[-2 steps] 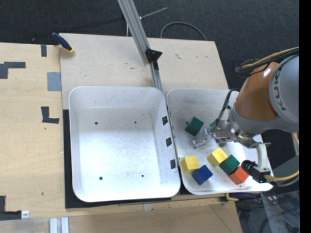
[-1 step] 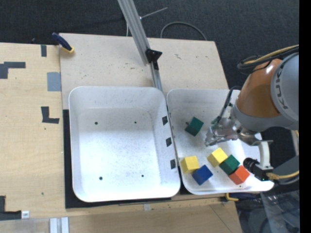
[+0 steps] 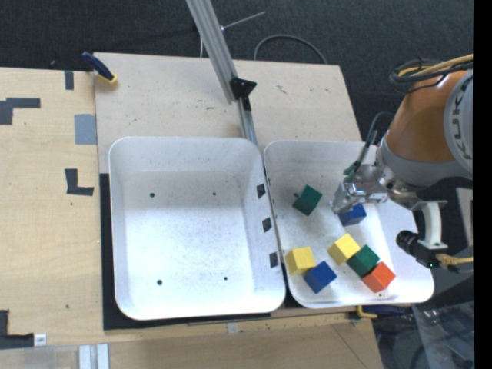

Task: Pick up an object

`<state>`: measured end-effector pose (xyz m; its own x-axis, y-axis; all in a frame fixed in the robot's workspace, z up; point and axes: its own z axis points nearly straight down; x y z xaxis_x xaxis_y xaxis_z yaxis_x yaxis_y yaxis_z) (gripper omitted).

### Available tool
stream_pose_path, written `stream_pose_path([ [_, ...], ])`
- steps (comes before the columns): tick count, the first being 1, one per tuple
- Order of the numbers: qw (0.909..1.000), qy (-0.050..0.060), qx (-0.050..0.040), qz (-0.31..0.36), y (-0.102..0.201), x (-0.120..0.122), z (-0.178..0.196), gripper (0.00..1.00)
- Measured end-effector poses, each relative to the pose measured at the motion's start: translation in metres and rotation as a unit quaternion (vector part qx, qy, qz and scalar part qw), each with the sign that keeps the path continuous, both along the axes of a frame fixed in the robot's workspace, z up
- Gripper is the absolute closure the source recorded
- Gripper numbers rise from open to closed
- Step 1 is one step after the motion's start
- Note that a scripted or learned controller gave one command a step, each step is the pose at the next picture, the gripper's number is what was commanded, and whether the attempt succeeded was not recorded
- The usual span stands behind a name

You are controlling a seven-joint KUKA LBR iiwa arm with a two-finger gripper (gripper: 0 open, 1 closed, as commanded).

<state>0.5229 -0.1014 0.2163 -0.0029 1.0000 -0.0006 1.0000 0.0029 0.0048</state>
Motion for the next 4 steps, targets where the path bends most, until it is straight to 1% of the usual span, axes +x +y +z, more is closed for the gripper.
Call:
stream_pose_path([
  [1, 1.0000, 0.001, 0.0000, -0.001, 0.002, -0.005, 0.045, 1.00],
  [2, 1.0000, 0.001, 0.0000, 0.000, 0.003, -0.004, 0.079, 1.00],
  [3, 1.0000, 0.003, 0.0004, 0.002, 0.055, 0.015, 0.064, 1.00],
  [4, 1.0000, 0.003, 0.0007, 0.001, 0.105, 0.019, 0.062, 1.00],
])
